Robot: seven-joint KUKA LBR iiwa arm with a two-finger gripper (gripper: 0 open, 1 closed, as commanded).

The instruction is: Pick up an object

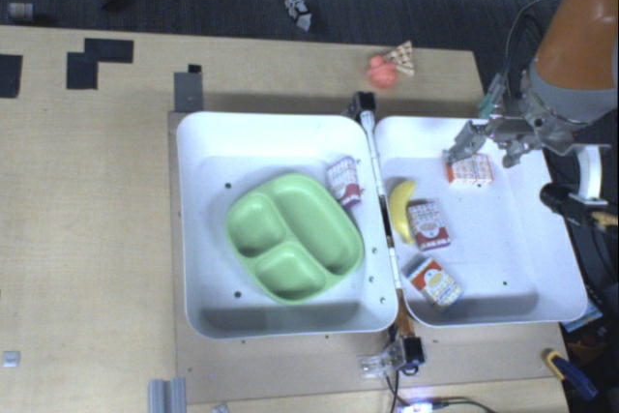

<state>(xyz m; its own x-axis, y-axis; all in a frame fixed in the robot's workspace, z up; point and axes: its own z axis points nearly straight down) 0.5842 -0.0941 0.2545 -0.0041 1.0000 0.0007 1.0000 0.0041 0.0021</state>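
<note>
Two white bins sit side by side on the bench, and we judge the work to be at the approach step: nothing has been lifted yet, and our gripper (481,142) hangs over the far edge of the right bin (551,300), reaching in from the right. Its two fingers (462,146) look spread apart, with nothing between them, so we read it as released and empty, though at this size the width of the gap is hard to judge. Just beside it, touching or nearly touching the fingertips as seen from above, lies a small red-and-white carton (470,171) near the far edge of that bin; we cannot tell whether there is true contact or only overlap from the camera's slant. That carton seems the likeliest thing to take. Other candidates lie toward the bin's left edge: a banana (399,207), a red snack box (427,223) just beside it, and another red packet (434,282) near the near-left corner. The left bin (203,305) carries a green divided plate (292,235) and a small packet (344,181) by its right edge. For the next move we would need to centre the fingers over the carton, drop until they straddle it, then close and lift; a flat carton may slip away if the descent is off-centre.
</note>
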